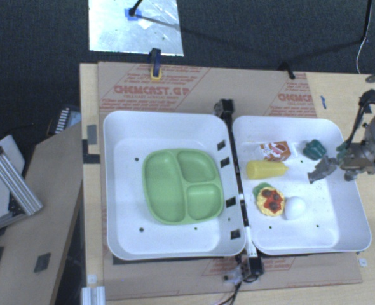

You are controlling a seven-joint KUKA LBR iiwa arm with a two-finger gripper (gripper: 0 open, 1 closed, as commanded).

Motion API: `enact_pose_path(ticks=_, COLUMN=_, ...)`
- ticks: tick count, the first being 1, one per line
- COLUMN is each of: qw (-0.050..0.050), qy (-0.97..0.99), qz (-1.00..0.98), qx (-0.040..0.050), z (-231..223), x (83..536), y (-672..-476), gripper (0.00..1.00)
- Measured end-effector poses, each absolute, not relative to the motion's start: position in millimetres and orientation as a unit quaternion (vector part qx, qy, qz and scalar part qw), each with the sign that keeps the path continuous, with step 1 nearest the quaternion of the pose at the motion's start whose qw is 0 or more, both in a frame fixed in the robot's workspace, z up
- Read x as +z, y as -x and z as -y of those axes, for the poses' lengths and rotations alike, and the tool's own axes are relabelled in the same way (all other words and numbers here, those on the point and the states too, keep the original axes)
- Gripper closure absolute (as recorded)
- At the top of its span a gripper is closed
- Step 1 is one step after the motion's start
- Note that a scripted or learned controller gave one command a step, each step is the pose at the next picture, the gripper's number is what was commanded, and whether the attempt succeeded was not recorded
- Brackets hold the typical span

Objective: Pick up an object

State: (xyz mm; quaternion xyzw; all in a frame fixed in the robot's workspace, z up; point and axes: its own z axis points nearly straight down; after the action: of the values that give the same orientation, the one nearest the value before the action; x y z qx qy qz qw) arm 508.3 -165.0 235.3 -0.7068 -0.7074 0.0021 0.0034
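On the table (194, 84) sat two white bins side by side. Across the left bin (121, 170) lay a green divided plate (181, 186). Over the right bin (340, 234) the gripper (321, 170) hung near its right wall, and whether its fingers were open could not be told; nothing showed between them. Toward the bin's left lay a yellow bottle (265, 169), a red-and-white packet (275, 150) farther off, a red-and-yellow toy (270, 200) nearer, a white egg (295, 208) beside it, and a teal piece (314, 149) just beyond the gripper.
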Motion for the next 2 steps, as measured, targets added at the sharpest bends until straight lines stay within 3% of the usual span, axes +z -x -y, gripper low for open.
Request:
enact_pose_path(ticks=1, qw=-0.001, qy=0.706, qz=0.708, qx=-0.0004, z=165, x=240, y=-510.5, gripper=0.0)
enact_pose_path(ticks=2, qw=0.002, qy=0.707, qz=0.707, qx=0.0007, z=168, x=178, y=-512.3, gripper=0.0)
